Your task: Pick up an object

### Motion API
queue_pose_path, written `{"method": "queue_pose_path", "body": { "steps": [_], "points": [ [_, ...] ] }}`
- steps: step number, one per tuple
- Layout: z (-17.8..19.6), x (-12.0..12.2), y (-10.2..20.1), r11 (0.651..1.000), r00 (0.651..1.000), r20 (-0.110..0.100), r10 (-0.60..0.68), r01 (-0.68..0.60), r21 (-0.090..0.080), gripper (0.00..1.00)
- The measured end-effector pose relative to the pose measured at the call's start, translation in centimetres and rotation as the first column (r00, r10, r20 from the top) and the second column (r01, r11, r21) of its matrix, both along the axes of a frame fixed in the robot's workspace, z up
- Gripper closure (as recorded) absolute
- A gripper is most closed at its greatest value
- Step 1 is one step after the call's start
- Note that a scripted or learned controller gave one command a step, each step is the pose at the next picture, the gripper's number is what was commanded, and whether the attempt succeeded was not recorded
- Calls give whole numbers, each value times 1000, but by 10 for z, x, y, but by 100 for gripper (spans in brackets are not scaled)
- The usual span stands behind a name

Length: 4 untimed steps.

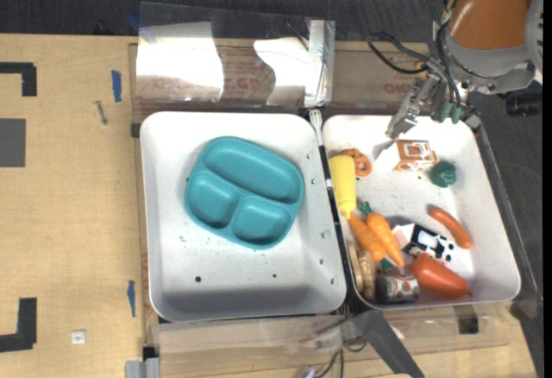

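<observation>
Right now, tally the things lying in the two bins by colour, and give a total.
Teal: 2, the divided plate and a small round piece
Yellow: 1, a bottle shape
Orange or red: 5, two carrots, a sausage, a pepper, a pretzel
Printed, mixed colours: 3, a card, a black-and-white piece, a can
Total: 11

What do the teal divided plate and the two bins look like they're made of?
Teal plate: apparently moulded plastic, matte to satin, with soft rounded compartment edges and even colour. Left bin and right bin: probably thin white plastic, smooth and slightly glossy, with rolled rims; painted metal can't be excluded.
</observation>
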State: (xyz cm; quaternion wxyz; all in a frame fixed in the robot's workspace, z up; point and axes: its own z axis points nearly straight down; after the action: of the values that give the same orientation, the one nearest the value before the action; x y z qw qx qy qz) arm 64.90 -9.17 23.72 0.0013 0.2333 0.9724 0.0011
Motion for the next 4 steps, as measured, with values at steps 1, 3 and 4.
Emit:
{"method": "queue_pose_path", "body": {
  "steps": [1, 3, 4],
  "points": [
    [-10, 8, 53, 996, 996, -1, 94, -94, 0, 100],
    [23, -59, 57, 983, 983, 2, 183, -183, -3, 100],
    [-21, 11, 11, 965, 965, 0, 262, -262, -3, 100]
  ]
}}
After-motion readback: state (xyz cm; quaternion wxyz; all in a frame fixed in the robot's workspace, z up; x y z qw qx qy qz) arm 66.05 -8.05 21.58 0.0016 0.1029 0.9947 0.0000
